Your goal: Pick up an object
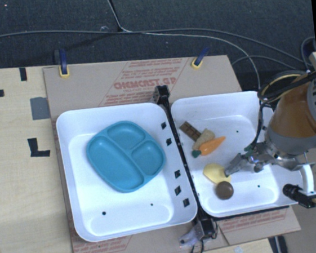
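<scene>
The right bin (241, 108) holds several small items: a brown bar (189, 129), a tan piece (205, 136), an orange carrot (213, 144), a pale yellow piece (212, 173) and a brown ball (224, 190). My gripper (233, 166) reaches in low from the right, and its tip lies just right of the yellow piece, touching or nearly touching it. The brown ball sits just below and left of the tip. Nothing is lifted off the bin floor.
The left bin (77, 160) holds a blue divided plate (126, 155). A black divider with clips (175, 149) runs between the bins. The arm's orange band (295, 113) and grey wrist hang over the right bin's right wall. Cables cross the dark floor behind the bench.
</scene>
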`<state>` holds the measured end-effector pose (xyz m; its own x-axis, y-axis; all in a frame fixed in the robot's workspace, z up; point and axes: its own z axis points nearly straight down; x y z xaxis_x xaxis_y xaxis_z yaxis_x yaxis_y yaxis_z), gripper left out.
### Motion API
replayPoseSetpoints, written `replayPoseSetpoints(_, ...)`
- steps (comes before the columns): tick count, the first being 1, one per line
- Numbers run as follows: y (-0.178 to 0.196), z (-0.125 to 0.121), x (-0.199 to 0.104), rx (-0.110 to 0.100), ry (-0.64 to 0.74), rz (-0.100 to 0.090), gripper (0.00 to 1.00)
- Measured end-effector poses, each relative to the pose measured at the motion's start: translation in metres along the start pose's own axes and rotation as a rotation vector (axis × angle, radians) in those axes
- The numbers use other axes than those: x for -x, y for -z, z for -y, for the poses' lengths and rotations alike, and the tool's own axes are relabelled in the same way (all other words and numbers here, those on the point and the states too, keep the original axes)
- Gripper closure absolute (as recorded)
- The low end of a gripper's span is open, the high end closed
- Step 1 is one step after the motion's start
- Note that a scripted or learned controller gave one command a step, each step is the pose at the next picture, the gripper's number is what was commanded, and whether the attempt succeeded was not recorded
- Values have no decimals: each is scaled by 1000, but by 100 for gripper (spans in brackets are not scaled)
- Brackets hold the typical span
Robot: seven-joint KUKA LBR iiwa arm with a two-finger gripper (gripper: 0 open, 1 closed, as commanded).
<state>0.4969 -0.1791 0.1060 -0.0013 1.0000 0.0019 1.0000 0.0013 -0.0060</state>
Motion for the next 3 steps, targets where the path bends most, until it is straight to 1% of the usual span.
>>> replayPoseSetpoints(1,-20,-1,1,6,-1,2,0)
replayPoseSetpoints(2,-9,-1,1,11,-1,6,100)
replayPoseSetpoints(3,46,1,11,9,-2,4,100)
